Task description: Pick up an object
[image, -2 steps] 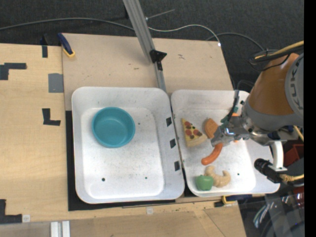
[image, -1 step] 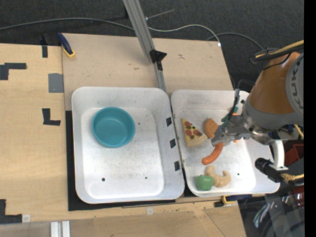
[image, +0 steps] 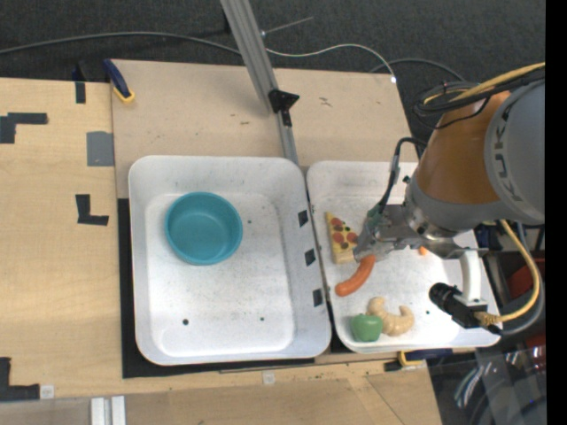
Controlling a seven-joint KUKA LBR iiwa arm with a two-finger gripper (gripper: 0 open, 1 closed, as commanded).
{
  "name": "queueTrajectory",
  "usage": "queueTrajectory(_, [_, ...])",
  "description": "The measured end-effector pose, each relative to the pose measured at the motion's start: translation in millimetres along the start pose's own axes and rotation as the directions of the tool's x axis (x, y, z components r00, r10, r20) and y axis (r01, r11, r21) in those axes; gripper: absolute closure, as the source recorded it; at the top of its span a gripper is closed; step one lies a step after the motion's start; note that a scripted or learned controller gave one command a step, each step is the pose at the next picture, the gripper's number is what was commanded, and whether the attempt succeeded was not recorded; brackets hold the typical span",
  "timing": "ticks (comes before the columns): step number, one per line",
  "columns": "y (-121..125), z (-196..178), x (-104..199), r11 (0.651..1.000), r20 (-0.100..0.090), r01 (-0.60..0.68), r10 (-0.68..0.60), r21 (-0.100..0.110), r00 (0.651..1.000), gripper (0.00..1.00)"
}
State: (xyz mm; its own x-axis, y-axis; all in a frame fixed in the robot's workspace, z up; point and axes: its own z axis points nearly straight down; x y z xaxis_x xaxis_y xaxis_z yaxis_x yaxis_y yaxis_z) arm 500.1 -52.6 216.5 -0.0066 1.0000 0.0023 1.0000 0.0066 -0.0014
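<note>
I'm hanging my tool (image: 370, 237) low in the right bin (image: 354, 177), tip sitting right at the upper end of the orange sausage (image: 354, 277), between it and the pizza slice (image: 340, 236). Can't tell from this angle whether the tool is open or closed; nothing is visibly clamped in it, so I'm not claiming a grasp. Using the sausage as reference: pizza slice is just up-left of it, nearly touching; green pepper (image: 366, 328) and the tan peanut-shaped piece (image: 393, 318) are lying below it, side by side, close to the bin's near rim. I'm reading this as me going for the sausage end, since the tool is lined up on it and the wrist is angled in from the right. Risk, as I'm judging it: the sausage is lying at a slant and the pizza is crowding the same spot, so I could be nudging one while closing on the other. Left of the sausage, across the divider, the left bin (image: 151, 326) is carrying a teal bowl (image: 205, 227), upright, well apart from everything I'm working on. Both bins are sitting on a tan wood surface (image: 195, 104) with black tape marks; a grey metal pole (image: 252, 42) is running up from the bin junction, cables are trailing over dark floor beyond.
</note>
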Motion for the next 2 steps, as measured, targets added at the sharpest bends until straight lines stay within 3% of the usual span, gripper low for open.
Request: queueTrajectory(2, [1,7,123,1.0,0.0,0.003,-0.003,0.002,1.0,1.0])
